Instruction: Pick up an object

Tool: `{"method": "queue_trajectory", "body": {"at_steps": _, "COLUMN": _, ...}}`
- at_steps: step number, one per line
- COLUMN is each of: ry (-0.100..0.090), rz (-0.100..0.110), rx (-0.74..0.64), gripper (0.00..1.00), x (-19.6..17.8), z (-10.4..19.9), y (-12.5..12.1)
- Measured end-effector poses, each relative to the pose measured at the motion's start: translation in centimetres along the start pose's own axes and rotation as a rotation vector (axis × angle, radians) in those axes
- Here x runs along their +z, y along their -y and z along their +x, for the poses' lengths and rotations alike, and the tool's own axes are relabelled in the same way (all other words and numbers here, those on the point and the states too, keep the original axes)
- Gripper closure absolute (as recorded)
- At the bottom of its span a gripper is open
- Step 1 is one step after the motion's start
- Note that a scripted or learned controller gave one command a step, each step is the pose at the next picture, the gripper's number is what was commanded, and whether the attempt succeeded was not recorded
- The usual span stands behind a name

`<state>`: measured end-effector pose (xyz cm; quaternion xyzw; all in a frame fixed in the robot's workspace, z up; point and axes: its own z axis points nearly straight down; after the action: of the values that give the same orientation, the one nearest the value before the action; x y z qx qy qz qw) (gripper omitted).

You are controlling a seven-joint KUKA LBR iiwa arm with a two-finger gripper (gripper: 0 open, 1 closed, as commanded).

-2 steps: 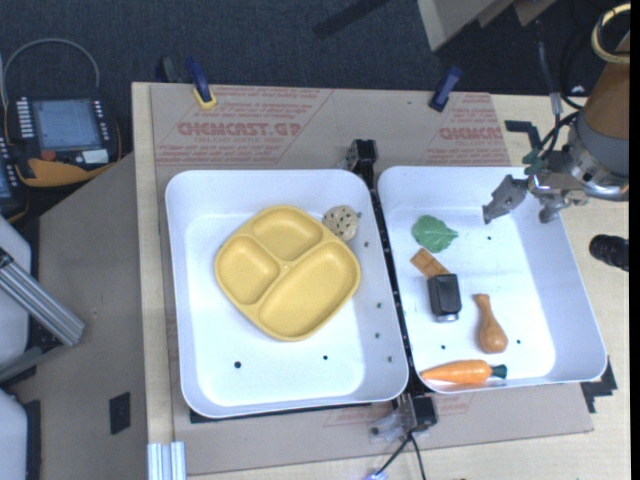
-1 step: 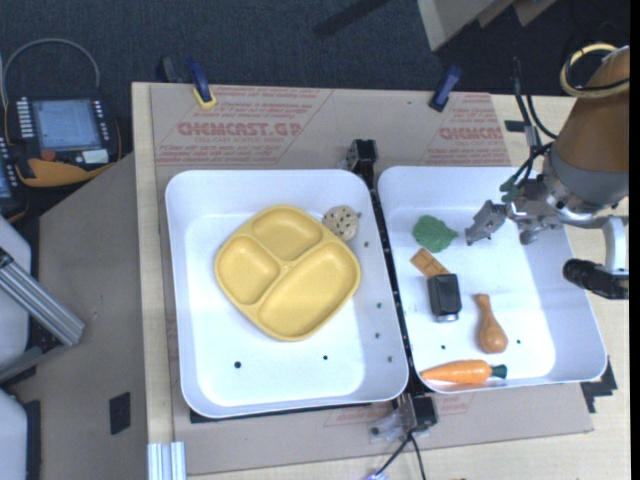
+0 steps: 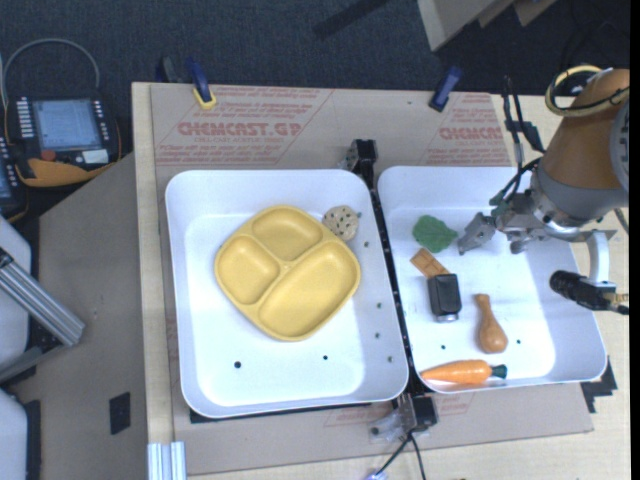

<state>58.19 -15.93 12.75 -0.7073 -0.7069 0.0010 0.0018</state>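
With our fingers (image 3: 495, 234) spread apart and empty over the right bin (image 3: 570, 358), we risk nudging the green piece (image 3: 434, 232) aside instead of gripping it.

Glossy yellow plastic tray (image 3: 288, 284), smooth white plastic bins (image 3: 200, 268), matt cardboard (image 3: 300, 118).
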Motion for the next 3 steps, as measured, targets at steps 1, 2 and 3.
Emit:
{"method": "queue_trajectory", "body": {"at_steps": 1, "ry": 0.0, "rz": 0.001, "rx": 0.0, "gripper": 0.0, "x": 4.5, "z": 0.0, "y": 0.0}}
{"method": "queue_trajectory", "body": {"at_steps": 2, "ry": 0.002, "rz": -0.005, "rx": 0.0, "gripper": 1.0, "x": 3.2, "z": 0.0, "y": -0.1}}
{"method": "queue_trajectory", "body": {"at_steps": 3, "ry": 0.002, "rz": -0.005, "rx": 0.001, "gripper": 1.0, "x": -1.6, "z": -0.3, "y": 0.8}}
